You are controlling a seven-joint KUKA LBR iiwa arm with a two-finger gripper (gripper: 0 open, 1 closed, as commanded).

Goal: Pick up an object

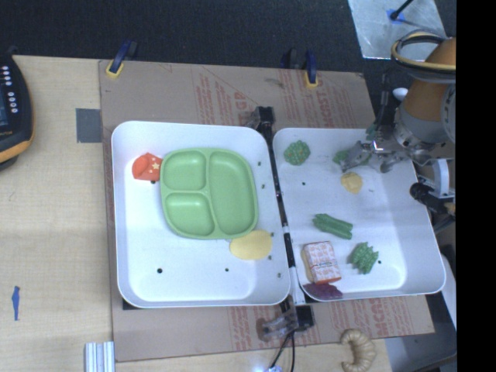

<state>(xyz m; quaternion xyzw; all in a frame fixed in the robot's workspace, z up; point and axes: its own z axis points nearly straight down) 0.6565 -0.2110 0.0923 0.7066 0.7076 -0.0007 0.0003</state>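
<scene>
While my arm (425, 91) reaches in from the right across the table (54, 231), the two white bins lie side by side below it: the left bin (139, 273) carries a green divided plate (209, 192), a yellow piece (251, 245) and a red piece (146, 167), and the right bin (403, 242) carries the smaller things. My pincer (373, 155) sits low at the far right corner of the right bin, its fingers spread, and I judge it open with nothing between them, though a dark green bit at its left tip is hard to read. Nearest to me is the small yellow item (352, 182), just beside and toward the near side. Farther off lie the green bean pod (332, 225), its long axis slanting across the bin, the boxed snack (320, 262), and two leafy green pieces (296, 153) (363, 257).
</scene>
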